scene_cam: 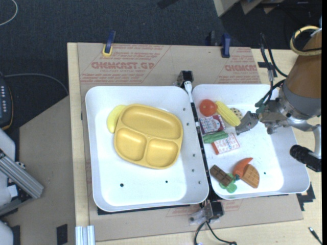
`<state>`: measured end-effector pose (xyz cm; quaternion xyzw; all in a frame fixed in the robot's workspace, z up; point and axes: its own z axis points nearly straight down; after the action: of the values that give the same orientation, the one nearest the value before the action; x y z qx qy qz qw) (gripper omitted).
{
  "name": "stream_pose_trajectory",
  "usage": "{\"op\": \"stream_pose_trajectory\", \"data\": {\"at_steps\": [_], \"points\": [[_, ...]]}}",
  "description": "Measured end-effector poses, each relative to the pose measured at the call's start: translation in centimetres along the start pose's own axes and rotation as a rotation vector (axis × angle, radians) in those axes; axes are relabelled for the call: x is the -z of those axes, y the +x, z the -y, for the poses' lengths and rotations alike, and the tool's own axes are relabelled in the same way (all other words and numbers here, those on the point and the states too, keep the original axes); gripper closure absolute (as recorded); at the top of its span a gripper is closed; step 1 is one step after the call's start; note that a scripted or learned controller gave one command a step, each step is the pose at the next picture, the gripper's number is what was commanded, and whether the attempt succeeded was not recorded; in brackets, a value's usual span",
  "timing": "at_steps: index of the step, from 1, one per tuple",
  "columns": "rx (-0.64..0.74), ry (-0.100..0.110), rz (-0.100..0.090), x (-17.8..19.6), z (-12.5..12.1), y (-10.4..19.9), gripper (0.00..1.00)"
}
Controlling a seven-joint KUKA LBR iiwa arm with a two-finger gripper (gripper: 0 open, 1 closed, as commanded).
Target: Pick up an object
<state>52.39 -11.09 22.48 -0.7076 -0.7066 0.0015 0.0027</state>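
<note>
Clearly, my gripper (249,122) hung open and empty beside the corn cob (228,113) in the right bin (286,175); crowded neighbours like the tomato (207,107) risked a fumbled pinch.

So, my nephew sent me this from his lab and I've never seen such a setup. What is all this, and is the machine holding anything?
It is one photo from a camera fixed above a bench, looking down at a slant. The grey and orange shape at the right is a robot arm; its pincer hangs over the right bin. I see nothing between its fingers. That bin holds toy food: a tomato, corn, a chocolate bar, a carrot and small packets. The left bin holds a yellow divided tray.
</note>
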Motion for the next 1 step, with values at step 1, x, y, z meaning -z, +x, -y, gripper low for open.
{"op": "stream_pose_trajectory", "data": {"at_steps": [1], "points": [[0.001, 0.001, -0.001, -5.44, 0.72, 0.85, 0.00]]}}
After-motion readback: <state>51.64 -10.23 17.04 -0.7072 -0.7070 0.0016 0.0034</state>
